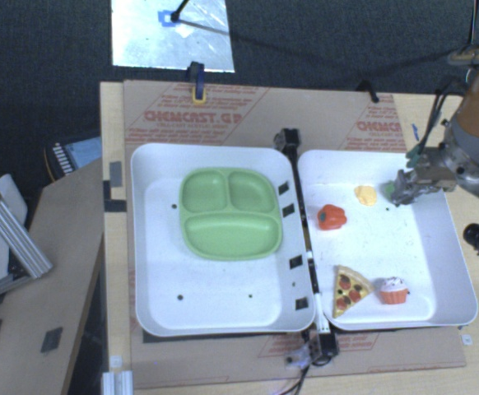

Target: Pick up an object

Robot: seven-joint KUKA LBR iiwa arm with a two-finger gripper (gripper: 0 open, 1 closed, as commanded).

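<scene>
Nearest the camera, two toy foods are lying at the near edge of the right bin: one pizza slice and, just to its right, one cupcake with white frosting and an orange cup. Farther back in the same bin, one red pepper is sitting near the left wall, and one small yellow piece is resting beyond it toward the far right. That is making four objects in this bin.

One gripper is hanging over the far right part of the bin, just to the right of the yellow piece; whether the jaws are wide or narrow cannot be told, and nothing is showing between them.

One green divided plate, with three compartments, is lying in the middle of the left bin. Both bins are sitting side by side on one table.
</scene>
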